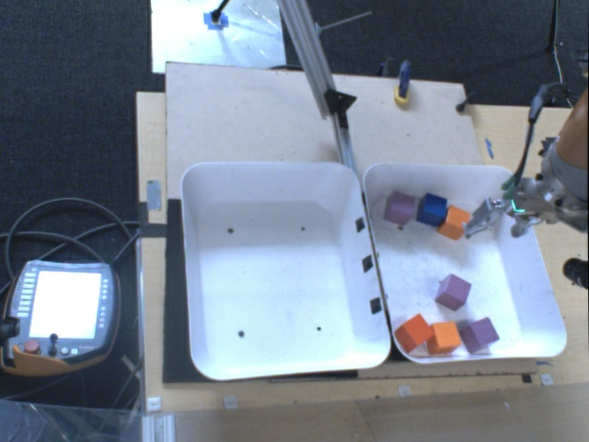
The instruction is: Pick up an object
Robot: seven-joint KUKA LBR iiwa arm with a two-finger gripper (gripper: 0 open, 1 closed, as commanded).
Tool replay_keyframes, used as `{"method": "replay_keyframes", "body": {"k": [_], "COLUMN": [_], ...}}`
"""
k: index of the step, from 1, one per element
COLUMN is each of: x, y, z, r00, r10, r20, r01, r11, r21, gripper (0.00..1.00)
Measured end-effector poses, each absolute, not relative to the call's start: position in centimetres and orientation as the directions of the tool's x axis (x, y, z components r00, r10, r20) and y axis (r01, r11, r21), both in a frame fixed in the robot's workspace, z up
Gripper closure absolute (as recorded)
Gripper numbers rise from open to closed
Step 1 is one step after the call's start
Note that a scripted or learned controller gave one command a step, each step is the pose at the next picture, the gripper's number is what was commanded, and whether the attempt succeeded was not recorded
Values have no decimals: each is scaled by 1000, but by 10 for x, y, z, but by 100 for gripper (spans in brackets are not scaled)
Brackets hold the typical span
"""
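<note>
Touching hand [482, 221]: orange cube [454, 222].

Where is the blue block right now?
The blue block sits near the far edge of the right bin, in a row between a purple block and an orange block.

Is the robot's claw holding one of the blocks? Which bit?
It cannot be told. The gripper sits right beside the orange block near the blue block, but no block clearly shows between its fingers.
</note>
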State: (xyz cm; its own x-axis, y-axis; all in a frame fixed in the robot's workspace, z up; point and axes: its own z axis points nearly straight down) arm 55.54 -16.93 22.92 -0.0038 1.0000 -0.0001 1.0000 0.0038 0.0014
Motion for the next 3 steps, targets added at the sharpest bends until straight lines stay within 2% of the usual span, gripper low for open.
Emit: {"method": "replay_keyframes", "body": {"k": [1, 3], "x": [550, 556], "y": [-168, -161], "z": [168, 89], "r00": [-2, -2], "r10": [1000, 1000], "r20": [1, 1], "r01": [1000, 1000], "r11": [2, 2], "r21": [-4, -2], "gripper": [0, 0]}}
